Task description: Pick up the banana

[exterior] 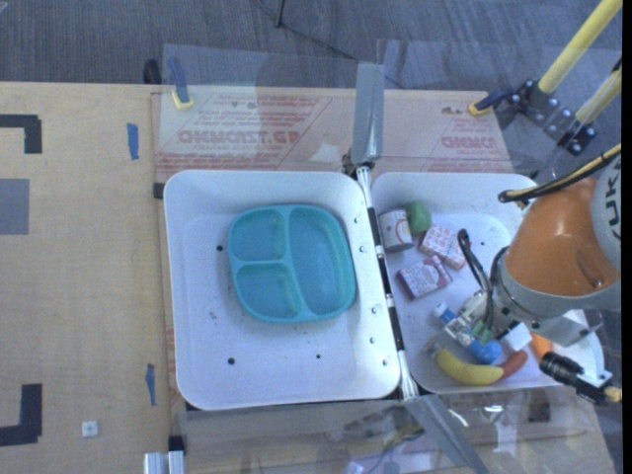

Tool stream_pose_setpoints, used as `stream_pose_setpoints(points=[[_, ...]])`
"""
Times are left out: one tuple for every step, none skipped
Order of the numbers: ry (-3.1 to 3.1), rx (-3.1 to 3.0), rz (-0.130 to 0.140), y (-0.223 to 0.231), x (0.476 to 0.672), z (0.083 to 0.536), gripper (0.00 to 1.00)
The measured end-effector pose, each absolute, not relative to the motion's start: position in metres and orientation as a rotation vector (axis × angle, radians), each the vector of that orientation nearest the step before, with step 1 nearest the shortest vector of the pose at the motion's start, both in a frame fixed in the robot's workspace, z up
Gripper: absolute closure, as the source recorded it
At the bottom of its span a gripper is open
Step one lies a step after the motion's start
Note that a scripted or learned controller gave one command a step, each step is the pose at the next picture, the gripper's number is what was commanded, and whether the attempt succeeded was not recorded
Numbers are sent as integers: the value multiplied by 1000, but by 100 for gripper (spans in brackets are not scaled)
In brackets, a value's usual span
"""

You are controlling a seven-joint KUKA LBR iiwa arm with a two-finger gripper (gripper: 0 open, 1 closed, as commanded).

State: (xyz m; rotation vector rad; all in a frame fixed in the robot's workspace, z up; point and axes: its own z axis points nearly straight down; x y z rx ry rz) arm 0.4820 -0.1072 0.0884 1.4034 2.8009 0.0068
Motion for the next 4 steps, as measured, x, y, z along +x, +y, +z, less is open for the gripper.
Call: stream_pose_setpoints(points=[[2781, 1405, 11, -111, 486, 101, 100], [2582, 1786, 1, -13, 480, 184, 100], [2427, 1994, 0, 90, 479, 184, 100], [2390, 2038, 0, 133, 576, 243, 100]])
